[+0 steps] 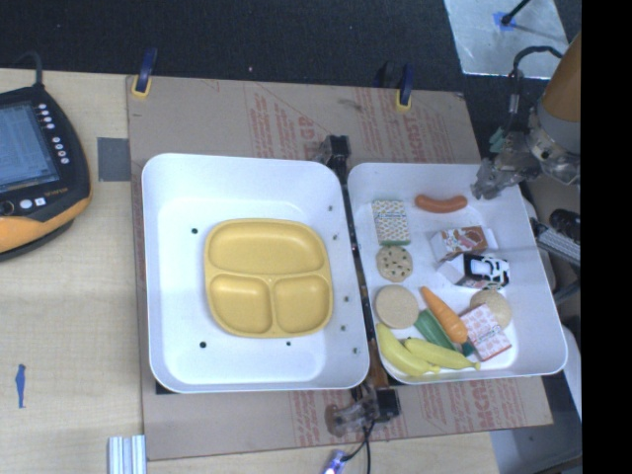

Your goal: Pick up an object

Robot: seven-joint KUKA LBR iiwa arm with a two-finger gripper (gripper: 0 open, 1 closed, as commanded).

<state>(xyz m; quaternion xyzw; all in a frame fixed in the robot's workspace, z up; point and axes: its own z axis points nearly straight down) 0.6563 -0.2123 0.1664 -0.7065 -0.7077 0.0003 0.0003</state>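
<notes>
The right bin [538,363] holds several toy foods: a sausage [440,202], a green waffle [392,220], a chocolate-chip cookie [394,262], a brown-and-white wrapper [461,241], a black-and-white cow figure [488,270], a round cracker [397,305], a carrot [442,314], a banana [420,355] and a pink wafer [487,333]. My gripper [491,182] hangs over the bin's far right corner, just right of the sausage, with nothing seen between its fingers.
The left bin [173,265] holds a yellow three-compartment plate [269,276]. A teach pendant [35,166] lies on the bench at the far left. Clamps [144,72] pin the cardboard sheet at the back edge.
</notes>
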